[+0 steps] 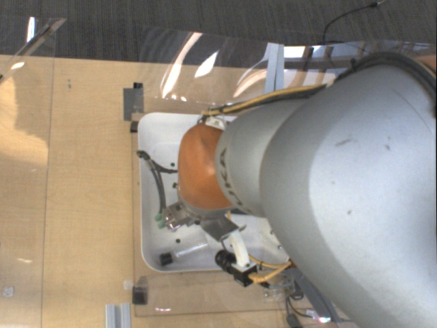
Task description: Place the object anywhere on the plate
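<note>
We see the grey arm (328,176) covering most of the white bin (151,183) on the table (68,183) — orange band (198,166) over the bin. Hand state: we cannot tell. A small dark object (165,258) lies near the bin's lower-left corner.

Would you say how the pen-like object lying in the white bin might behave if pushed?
The pen-like object looks slim and rounded, so it probably rolls sideways. It seems small, so likely light, sliding easily on the smooth-looking white bin.

A robotics lab: wooden bench (68,183), clear guard panel (205,67), white bin (153,183), grey carpet (171,5).
</note>
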`<state>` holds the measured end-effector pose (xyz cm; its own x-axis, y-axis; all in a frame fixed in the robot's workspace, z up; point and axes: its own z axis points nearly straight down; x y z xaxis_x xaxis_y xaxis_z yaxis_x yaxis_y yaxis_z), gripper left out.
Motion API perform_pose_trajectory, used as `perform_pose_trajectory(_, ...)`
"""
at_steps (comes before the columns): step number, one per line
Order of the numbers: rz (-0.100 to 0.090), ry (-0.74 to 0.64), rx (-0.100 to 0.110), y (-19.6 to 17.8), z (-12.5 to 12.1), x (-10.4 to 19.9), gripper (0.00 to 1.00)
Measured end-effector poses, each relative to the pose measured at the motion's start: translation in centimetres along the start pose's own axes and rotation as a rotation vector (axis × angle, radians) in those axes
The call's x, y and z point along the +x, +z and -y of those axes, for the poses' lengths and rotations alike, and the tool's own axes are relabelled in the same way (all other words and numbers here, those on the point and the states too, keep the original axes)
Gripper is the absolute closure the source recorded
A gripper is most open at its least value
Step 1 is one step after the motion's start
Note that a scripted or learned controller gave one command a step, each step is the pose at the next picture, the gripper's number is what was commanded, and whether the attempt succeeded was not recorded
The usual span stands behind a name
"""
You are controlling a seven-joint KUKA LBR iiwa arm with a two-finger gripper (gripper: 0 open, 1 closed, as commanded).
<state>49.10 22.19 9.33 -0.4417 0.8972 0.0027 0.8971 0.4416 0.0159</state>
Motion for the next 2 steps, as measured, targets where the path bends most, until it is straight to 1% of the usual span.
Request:
perform_pose_trajectory(1, 0.003, -0.250, 0.008, -10.2, 2.8, -7.2, 1.00)
perform_pose_trajectory(2, 0.001, -0.272, 0.012, -6.1, -3.9, -7.3, 1.00)
